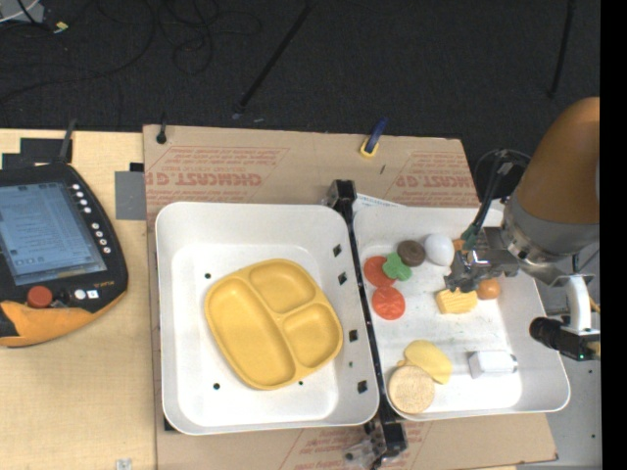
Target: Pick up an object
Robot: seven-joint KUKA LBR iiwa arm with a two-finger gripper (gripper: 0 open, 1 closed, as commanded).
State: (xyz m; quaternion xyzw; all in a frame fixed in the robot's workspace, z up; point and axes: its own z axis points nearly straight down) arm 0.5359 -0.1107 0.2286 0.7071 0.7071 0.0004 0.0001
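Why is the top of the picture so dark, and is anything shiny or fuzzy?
In the camera view, the floor behind the bench is black and unlit; the two shallow white plastic bins are brightly, evenly lit with soft shadows; the yellow divided plastic tray shows mild glare; the grey-and-orange arm looks slightly blurred.

The cardboard sheet (pixel 294 164) under the bins bears red printing, upside down and too blurred to read; the pendant screen (pixel 44 233) text is illegible

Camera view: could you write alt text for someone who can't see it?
A grey robot arm lowers its claw over a yellow wedge in the right bin, among small toy foods. The left bin holds a yellow divided tray.
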